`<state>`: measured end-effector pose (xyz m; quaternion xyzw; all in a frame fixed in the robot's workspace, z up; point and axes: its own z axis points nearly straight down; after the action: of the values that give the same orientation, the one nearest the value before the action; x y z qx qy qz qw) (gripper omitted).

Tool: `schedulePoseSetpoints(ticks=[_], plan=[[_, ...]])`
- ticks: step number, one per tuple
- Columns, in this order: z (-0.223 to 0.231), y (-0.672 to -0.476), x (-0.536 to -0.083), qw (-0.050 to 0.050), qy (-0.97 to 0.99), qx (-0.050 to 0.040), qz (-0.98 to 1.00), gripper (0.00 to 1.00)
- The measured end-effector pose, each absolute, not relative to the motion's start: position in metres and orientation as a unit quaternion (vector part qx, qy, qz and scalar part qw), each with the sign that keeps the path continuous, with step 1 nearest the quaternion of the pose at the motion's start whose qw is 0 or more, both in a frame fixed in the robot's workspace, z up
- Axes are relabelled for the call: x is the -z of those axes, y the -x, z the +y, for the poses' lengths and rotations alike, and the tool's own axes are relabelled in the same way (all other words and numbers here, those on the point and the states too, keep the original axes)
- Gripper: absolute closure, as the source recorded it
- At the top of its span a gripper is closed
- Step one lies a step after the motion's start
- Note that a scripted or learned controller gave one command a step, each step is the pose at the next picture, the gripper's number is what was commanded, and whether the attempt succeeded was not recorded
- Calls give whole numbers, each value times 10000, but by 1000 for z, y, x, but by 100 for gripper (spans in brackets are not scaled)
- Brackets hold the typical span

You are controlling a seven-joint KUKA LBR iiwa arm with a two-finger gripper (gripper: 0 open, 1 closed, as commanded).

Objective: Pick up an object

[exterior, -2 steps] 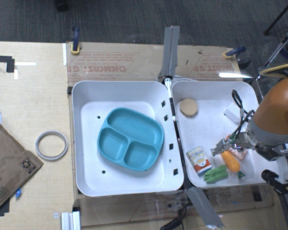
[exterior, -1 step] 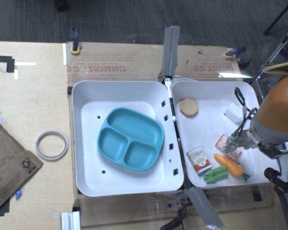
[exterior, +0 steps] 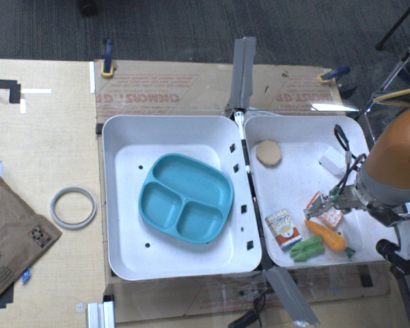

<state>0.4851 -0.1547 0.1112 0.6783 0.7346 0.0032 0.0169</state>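
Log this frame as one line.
arm: over right bin | gripper: above small packet, by carrot | held: none seen | left bin: blue plate

Bench (exterior: 41, 142), two bins (exterior: 113, 203) (white), tape ring (exterior: 73, 206)

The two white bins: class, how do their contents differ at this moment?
The left bin holds one large blue divided plate; the right bin holds several small items, among them a toy carrot and a round tan piece. The gripper reaches into the right bin, not the left bin. Both are shallow and white.
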Motion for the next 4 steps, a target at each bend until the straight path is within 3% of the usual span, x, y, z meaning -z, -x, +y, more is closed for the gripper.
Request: schedulePoseSetpoints(ticks=[2, 3, 4], plan=[[-126, -484, -101, 144, -6721, -30, 7403, 0], [-141, -482, -99, 66, -6040, -33, 7969, 0], [-146, -485, -111, 154, -6058, -32, 7955, 100]])
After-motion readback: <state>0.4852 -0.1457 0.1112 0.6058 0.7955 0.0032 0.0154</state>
